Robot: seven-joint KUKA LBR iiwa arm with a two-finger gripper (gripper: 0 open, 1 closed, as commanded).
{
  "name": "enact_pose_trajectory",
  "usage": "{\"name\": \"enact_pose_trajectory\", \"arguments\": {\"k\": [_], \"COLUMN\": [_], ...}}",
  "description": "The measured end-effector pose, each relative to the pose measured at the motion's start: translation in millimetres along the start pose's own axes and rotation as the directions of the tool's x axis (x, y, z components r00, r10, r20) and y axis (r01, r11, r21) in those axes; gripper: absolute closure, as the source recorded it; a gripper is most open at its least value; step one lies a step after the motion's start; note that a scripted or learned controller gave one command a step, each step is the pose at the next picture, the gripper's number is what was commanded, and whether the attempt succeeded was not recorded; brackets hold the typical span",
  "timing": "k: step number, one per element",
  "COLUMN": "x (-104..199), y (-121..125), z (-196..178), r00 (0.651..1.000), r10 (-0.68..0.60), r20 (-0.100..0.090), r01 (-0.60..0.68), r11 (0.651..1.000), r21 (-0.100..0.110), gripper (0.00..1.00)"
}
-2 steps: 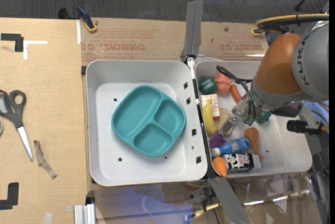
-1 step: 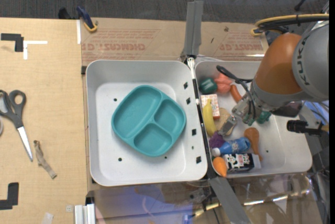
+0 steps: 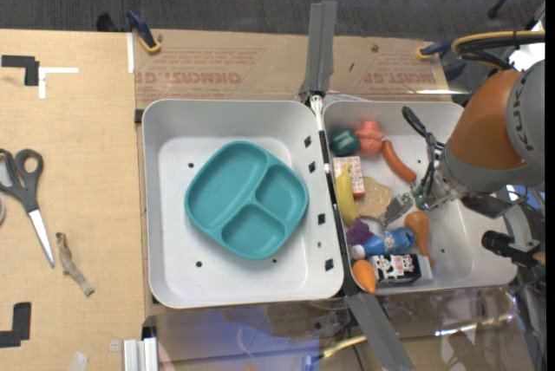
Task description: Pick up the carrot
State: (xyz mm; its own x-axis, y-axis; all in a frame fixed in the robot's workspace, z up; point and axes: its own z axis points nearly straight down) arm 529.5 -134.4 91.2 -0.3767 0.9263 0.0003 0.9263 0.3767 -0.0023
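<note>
Carrot (image 3: 418, 227) lies in the right bin (image 3: 473, 272), just right of the gripper (image 3: 408, 206), its long axis running roughly up and down the view, thick end up. Whether the gripper is apart or together I cannot tell. A small shift right should, I judge, centre it.

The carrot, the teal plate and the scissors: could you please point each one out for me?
carrot (image 3: 364, 276), camera view, its orange body.
teal plate (image 3: 227, 178), camera view, its largest compartment.
scissors (image 3: 27, 165), camera view, one finger loop.
</note>
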Motion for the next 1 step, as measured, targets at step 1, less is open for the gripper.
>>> {"name": "enact_pose_trajectory", "arguments": {"k": [1], "x": [0.1], "y": [0.8], "z": [-9.1], "r00": [1.0], "r10": [-0.005], "r20": [0.002], "r01": [0.005], "r11": [1.0], "r21": [0.0], "gripper": [1.0]}}
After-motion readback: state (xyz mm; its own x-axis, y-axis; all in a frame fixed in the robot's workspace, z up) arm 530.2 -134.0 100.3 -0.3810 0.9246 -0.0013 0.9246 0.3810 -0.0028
